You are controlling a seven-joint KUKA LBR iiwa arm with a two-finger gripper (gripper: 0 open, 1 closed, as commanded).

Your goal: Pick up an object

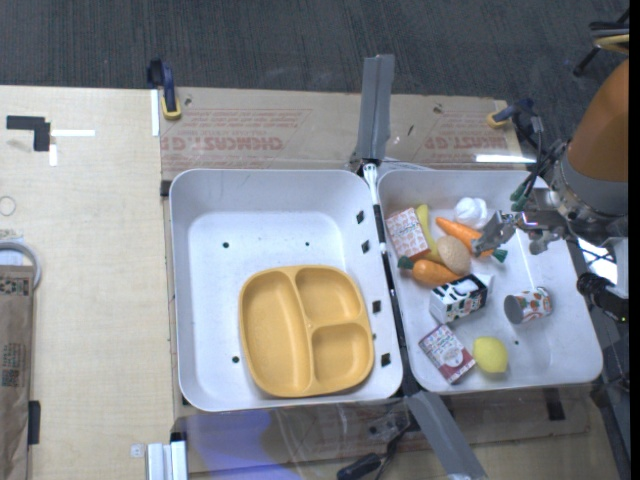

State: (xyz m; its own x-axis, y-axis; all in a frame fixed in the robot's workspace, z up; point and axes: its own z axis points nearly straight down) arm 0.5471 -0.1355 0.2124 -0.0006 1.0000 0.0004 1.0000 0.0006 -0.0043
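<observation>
Left bin (200,268): yellow divided plate (305,330). Right bin (570,358): two carrots (457,231), cow-print carton (459,298), small can (528,305), two red-and-white packets (446,353), lemon (490,355). Tool (497,233): above the upper carrot; grip state cannot be told.

Bins (200,298): we see smooth white plastic with a faint sheen.
Divided plate (305,328): we take it for matt yellow plastic.
Bench (80,268): it looks to us like pale wood, matt.
Cardboard (260,133): we read it as brown printed paperboard, dull.
Lemon (490,355): we see glossy yellow plastic.
Floor (250,18): it looks to us like dark, rough carpet.
</observation>
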